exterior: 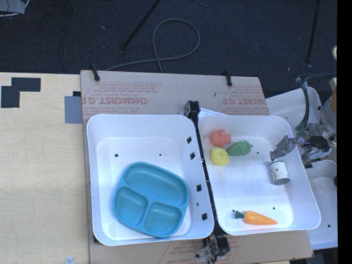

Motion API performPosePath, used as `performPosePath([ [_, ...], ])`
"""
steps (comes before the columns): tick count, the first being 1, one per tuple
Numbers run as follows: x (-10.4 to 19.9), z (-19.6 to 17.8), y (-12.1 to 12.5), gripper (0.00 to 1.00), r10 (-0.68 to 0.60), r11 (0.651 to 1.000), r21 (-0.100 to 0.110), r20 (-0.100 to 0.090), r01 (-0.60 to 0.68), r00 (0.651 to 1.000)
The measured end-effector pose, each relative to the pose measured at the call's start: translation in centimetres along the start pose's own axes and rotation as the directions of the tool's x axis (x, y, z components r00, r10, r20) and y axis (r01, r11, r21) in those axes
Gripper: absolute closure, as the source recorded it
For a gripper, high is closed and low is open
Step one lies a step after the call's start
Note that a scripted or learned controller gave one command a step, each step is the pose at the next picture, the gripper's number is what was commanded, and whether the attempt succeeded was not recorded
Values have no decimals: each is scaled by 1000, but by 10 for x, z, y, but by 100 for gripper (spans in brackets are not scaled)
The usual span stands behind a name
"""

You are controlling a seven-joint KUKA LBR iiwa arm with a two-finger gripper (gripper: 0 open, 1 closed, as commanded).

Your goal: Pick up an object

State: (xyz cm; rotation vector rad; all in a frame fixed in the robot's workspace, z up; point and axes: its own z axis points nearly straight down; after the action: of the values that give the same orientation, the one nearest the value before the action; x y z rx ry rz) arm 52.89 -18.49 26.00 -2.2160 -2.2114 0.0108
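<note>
In the right bin, a small white can with a red label lies near the right wall. My gripper hangs over that bin's right rim, just above and to the right of the can, with nothing seen in it. An orange-pink toy, a green toy and a yellow lemon-like toy cluster at the bin's far left. A toy carrot lies near the front wall.
The left bin holds a blue divided plate. A black divider with clips joins the two bins. Cardboard lies under both. Cables hang by the arm at the right.
</note>
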Motion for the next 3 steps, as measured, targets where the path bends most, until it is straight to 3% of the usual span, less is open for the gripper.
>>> performPosePath([
  [1, 0, -5, 2, 0, -2, 1000, -10, 2, 2, 1000],
  [3, 5, 89, -13, 0, -2, 1000, -4, 0, 2, 1000],
])
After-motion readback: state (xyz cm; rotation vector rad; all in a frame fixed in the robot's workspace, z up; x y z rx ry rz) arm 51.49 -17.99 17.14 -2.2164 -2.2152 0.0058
